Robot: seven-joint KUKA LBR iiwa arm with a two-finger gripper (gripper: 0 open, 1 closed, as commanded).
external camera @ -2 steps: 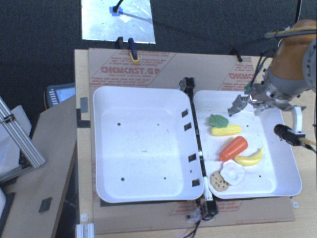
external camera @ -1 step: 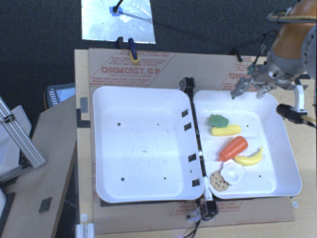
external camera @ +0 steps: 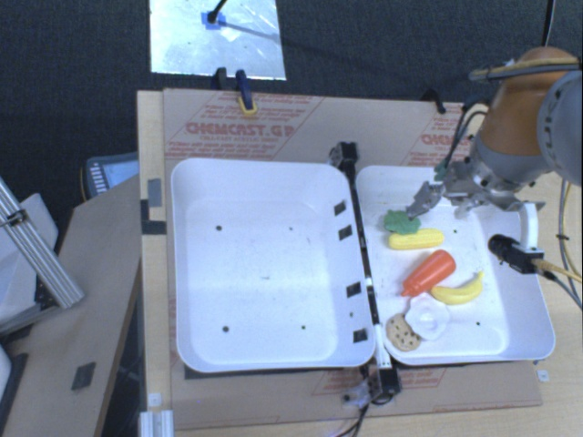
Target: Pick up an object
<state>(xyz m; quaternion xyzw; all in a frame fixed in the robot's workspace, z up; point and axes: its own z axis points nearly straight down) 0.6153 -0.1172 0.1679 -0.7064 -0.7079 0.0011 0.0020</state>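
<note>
Reaching in from the right, gripper (external camera: 421,204) hovers above right bin (external camera: 524,335); jaw state indiscernible. One carrot (external camera: 430,272), one banana (external camera: 460,289), one cookie (external camera: 402,333).

Both bins white: left bin (external camera: 264,262), right bin (external camera: 524,321). In the right one: green leafy piece (external camera: 398,219), yellow corn (external camera: 416,239), orange carrot (external camera: 429,272), yellow banana (external camera: 458,290), white fried egg (external camera: 428,319), tan cookie (external camera: 402,333) with dark specks. Arm (external camera: 524,121) grey with orange band, gripper (external camera: 435,196) grey. Bench board (external camera: 273,130) tan with red lettering. Backdrop dark, silver sheet (external camera: 217,25) on it.
</note>
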